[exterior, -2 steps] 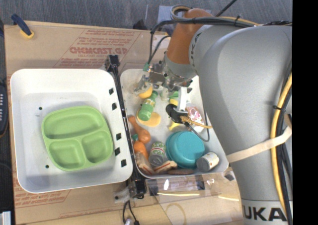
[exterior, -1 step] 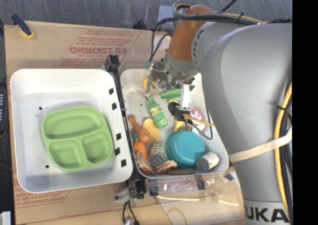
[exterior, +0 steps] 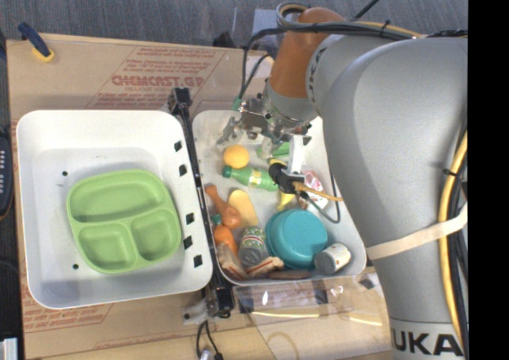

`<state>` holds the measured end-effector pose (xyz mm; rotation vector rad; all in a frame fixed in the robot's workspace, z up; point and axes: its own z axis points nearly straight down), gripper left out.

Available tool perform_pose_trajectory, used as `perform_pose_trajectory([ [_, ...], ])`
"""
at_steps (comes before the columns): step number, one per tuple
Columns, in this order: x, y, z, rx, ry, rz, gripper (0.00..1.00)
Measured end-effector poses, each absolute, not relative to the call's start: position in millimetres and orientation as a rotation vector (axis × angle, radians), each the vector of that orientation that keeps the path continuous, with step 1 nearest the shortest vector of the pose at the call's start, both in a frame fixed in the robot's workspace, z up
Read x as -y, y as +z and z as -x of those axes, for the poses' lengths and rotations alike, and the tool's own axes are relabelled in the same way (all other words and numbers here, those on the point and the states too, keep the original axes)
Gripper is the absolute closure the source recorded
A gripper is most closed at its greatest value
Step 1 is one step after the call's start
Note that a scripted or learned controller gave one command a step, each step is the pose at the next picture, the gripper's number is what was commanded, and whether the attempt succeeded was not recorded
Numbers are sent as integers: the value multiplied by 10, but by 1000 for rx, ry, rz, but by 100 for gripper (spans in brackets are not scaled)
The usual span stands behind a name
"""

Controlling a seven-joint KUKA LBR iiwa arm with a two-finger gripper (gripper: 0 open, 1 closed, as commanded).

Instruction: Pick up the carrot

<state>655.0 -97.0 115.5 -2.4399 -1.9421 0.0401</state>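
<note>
The arm hangs over the far end of the right bin (exterior: 343, 191), its end effector (exterior: 266, 129) low among the clutter; whether it is wide or narrow, I cannot tell. The carrot (exterior: 213, 198) lies by the left wall, beside a yellow lemon (exterior: 235, 156). This looks like the approach; next it should shift toward the carrot and descend.

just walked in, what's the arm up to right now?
The KUKA arm reaches in from the right, its pincer over the far end of the right bin, which is crowded with toys. The carrot lies near that bin's left wall, apart from the pincer, not yet picked up. The left bin holds a green divided plate.
</note>
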Motion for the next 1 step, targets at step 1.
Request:
perform_pose_trajectory([
  [1,983,905,-6260,1548,18,2722,0],
])
